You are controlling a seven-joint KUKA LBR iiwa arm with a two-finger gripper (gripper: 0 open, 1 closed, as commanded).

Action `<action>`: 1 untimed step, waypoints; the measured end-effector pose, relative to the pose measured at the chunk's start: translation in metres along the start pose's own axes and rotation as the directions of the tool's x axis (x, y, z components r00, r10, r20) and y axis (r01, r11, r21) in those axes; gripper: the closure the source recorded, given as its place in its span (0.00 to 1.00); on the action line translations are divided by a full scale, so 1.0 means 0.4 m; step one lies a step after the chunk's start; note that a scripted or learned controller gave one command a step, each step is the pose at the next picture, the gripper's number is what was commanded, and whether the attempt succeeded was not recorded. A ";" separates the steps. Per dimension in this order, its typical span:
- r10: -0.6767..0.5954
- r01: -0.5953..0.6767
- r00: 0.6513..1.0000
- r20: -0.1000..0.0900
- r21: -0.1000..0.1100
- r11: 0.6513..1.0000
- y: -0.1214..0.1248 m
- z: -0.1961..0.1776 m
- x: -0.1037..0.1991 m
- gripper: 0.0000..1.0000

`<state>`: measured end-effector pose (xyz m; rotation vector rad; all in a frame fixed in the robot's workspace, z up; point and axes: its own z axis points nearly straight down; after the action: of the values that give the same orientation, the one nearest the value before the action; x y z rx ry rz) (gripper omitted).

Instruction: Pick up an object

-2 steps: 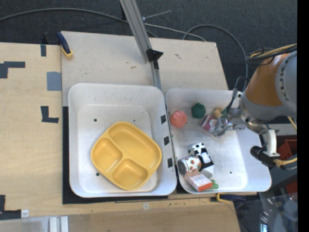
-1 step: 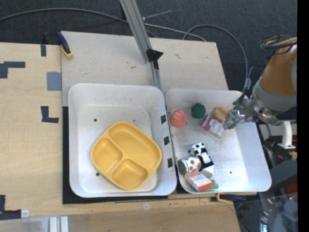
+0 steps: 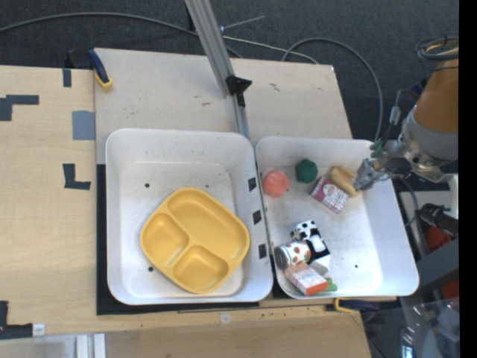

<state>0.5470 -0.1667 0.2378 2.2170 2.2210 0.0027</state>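
the gripper (image 3: 367, 174) hung at the right bin's (image 3: 387, 271) edge beside a tan object (image 3: 342, 177); its state couldn't be told; the arm (image 3: 440, 118) was cropped.

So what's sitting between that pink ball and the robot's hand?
In the camera view, between the pink ball and the hand lie a dark green ball, a small pink packet and a tan block right by the hand.

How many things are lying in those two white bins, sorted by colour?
Yellow: 1, the divided tray
Green: 1, the ball
Salmon pink: 1, the ball
Tan: 1, the bread-like roll
Pink: 1, the packet
Black and white: 1, the cow toy
Multicoloured: 2, the small can and the carton
Total: 8
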 end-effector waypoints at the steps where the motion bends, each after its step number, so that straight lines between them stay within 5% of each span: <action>1: -0.006 0.006 1.000 -0.003 0.004 1.000 0.029 0.005 0.159 1.00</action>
<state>0.5584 -0.1030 0.2360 2.2141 2.2307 0.0017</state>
